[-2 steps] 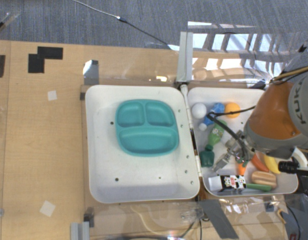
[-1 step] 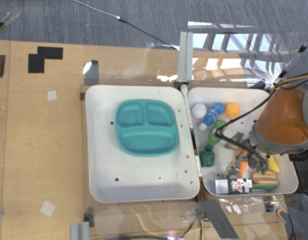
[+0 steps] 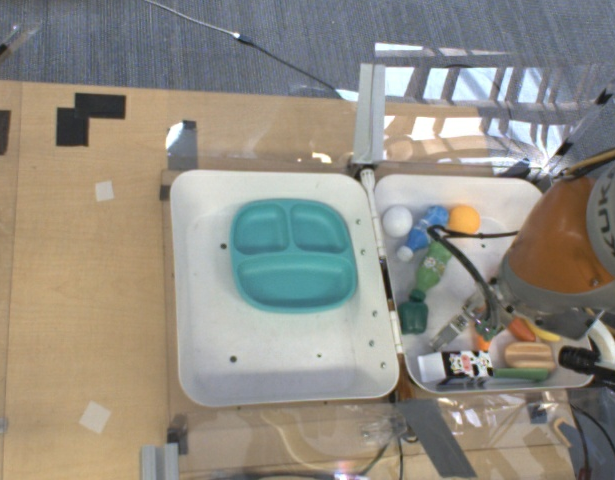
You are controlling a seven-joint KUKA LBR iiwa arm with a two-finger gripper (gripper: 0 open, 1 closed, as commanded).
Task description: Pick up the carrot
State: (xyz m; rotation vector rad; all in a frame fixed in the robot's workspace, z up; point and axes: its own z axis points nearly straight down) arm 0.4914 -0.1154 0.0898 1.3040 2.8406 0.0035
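The carrot (image 3: 523,327) is a small orange piece lying near the front of the right bin (image 3: 507,200), and the arm's wrist partly covers it. My gripper (image 3: 471,324) hangs low over the bin just left of the carrot, beneath the arm's orange band (image 3: 562,243). From this angle nothing can be made out in its grasp. A cable runs from the wrist across the bin towards the toys at the back.
The right bin also holds a white ball (image 3: 397,220), a blue toy (image 3: 428,226), an orange ball (image 3: 465,218), a green bottle (image 3: 425,280), a black-and-white box (image 3: 467,366) and a tan sandwich-like toy (image 3: 530,356). A teal divided plate (image 3: 292,255) lies in the left bin (image 3: 202,348).
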